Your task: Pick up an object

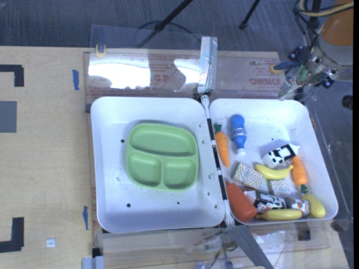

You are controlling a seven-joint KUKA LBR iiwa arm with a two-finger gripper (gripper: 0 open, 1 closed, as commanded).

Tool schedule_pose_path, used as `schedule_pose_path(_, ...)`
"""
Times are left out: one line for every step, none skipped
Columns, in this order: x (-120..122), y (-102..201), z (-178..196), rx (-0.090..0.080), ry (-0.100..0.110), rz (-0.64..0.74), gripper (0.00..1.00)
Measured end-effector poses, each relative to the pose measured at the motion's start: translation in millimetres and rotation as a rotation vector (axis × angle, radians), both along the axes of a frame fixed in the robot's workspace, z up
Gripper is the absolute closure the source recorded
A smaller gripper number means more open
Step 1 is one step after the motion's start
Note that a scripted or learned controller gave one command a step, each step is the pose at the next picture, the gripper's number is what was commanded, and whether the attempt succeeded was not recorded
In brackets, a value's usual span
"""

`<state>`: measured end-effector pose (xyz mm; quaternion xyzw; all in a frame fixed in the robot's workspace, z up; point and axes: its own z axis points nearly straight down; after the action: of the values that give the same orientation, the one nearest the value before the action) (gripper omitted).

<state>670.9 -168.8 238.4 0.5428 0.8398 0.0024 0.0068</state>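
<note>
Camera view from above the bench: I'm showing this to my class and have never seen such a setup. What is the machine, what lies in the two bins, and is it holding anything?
One camera looks down at a slant. The grey and orange robot arm enters top right; its gripper hangs by the right bin's far corner, with nothing visibly held. That bin holds toys: a blue bottle, carrots, bananas, a toy cow. The left bin holds a green divided plate.

Arm (336, 32) cut by the top-right edge; hand (291, 88) too small and blurred to read.
</note>
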Motion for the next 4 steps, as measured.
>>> schedule_pose_path(-3.8, -0.6, -26.3, 0.004, 0.013, -0.089, 1.00)
schedule_pose_path(-2.4, -1.5, -14.8, 0.002, 0.007, -0.089, 1.00)
schedule_pose_path(-1.0, -2.3, -3.4, 0.001, 0.000, -0.089, 1.00)
schedule_pose_path(-9.3, -34.2, -6.5, 0.000, 0.008, -0.006, 1.00)
